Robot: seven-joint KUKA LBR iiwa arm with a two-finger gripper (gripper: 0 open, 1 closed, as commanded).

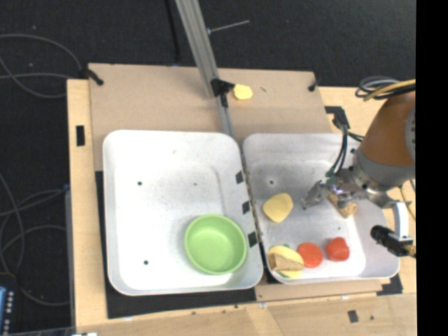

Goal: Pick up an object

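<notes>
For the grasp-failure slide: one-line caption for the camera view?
KUKA gripper low over right bin near yellow piece; green bowl in left bin.

No readable text, label, brand, number or sign can be made out anywhere; none is seen on the white bins, the bench or the objects lying there.

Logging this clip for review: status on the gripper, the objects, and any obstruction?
Gripper low in right bin, nothing seen between its fingers. Yellow piece nearest, apart from it. Two red items by front wall. No obstruction.
</notes>
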